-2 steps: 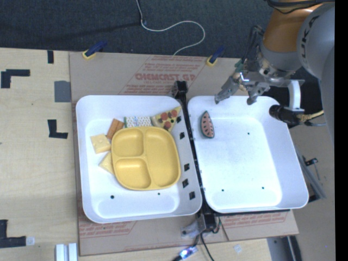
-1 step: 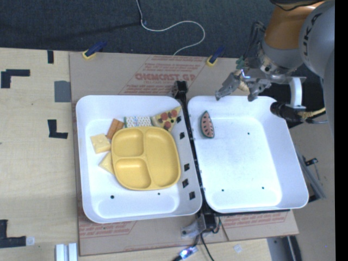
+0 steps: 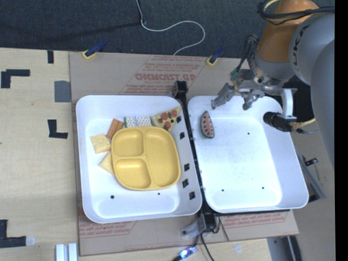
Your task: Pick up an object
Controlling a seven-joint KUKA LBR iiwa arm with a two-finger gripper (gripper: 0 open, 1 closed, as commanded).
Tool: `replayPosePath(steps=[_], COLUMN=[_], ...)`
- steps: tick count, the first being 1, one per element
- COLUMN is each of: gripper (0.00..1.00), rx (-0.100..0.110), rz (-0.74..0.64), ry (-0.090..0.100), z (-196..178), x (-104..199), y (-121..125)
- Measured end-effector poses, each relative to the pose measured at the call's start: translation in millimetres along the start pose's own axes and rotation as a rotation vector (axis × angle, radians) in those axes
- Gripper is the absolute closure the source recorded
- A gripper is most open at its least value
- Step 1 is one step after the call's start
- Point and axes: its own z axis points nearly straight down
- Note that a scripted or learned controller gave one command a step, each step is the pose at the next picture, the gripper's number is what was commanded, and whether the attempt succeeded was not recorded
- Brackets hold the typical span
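Observation:
A toy watermelon slice (image 3: pixel 207 125), red with a dark rind, lies in the right bin (image 3: pixel 255 162) near its upper left corner. My gripper (image 3: pixel 235 101) hangs over the far edge of that bin, up and to the right of the slice and apart from it. It is open, with nothing between its grey fingers (image 3: pixel 219 100). In the left bin (image 3: pixel 89 178) a yellow divided plate (image 3: pixel 145 157) lies flat, with a pizza slice (image 3: pixel 167 117), a brown biscuit (image 3: pixel 113 128) and pale crackers (image 3: pixel 100 143) tucked along its upper and left sides.
The divider (image 3: pixel 188 145) between the two bins carries black clips. A white cable (image 3: pixel 174 26) loops over the dark floor behind the bench. The arm's orange band (image 3: pixel 280 20) and grey body fill the upper right.

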Motion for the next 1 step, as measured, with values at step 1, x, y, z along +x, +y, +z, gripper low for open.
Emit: replayPosePath(steps=[1], gripper=[0.00], rx=[0.001], rz=[-0.001], ry=[0.000], z=[63.7], x=[-3.2], y=[-4.7])
